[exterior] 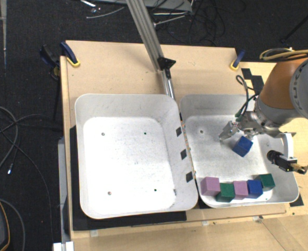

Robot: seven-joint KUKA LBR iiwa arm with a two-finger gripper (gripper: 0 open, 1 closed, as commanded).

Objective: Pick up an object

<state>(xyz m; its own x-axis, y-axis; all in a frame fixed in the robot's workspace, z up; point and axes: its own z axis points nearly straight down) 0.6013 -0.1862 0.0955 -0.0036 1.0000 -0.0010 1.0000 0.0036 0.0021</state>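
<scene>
Two shallow white plastic bins sit side by side on the wooden counter. Over the right bin, the gripper pinches a small blue cube, tilted. Five more purple, green and blue cubes line that bin's near wall.

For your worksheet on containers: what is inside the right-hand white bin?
Inside the right-hand white bin: a blue cube at the tool, and five cubes along the near wall, purple, green and blue. Their undersides are hidden.
</scene>
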